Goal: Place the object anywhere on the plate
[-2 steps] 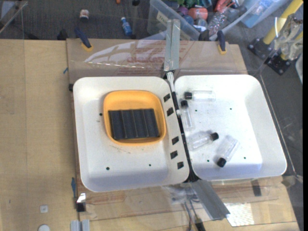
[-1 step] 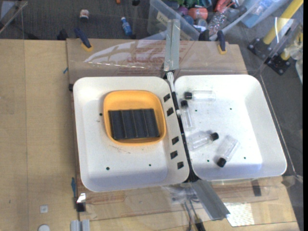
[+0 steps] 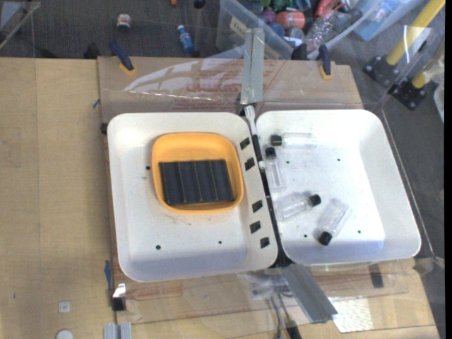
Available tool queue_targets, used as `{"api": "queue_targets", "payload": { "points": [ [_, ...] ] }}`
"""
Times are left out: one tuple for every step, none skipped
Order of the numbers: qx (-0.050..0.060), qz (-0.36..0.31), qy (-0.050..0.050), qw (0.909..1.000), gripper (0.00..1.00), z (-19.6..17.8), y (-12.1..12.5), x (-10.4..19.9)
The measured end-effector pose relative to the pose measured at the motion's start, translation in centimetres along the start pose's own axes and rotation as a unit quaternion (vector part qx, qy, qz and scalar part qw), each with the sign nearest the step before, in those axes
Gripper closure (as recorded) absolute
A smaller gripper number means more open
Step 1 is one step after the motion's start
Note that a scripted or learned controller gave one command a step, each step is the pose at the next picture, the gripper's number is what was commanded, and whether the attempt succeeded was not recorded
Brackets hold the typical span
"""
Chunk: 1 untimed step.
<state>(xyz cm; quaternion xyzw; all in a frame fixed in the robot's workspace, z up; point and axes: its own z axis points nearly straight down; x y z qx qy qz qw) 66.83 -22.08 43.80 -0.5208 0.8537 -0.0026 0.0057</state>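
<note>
Orange plate (image 3: 161,149) (ribbed black insert (image 3: 196,182))

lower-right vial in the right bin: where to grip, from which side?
Vial: grip mid-body from above, fingers across its narrow width. It lies flat and tilted, black cap toward the bin's near edge, apart from the other vials, so both long sides look free.

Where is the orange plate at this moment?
In the camera view the orange plate lies in the left white bin, toward its far side, close to the divider. A dark ribbed block rests on it.
</note>
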Motion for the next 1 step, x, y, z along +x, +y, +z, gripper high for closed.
{"api": "queue_targets", "payload": {
  "points": [
    [-0.001,-0.187,0.000,0.9823,1.00,0.06,-0.01,0.05]
  ]
}}
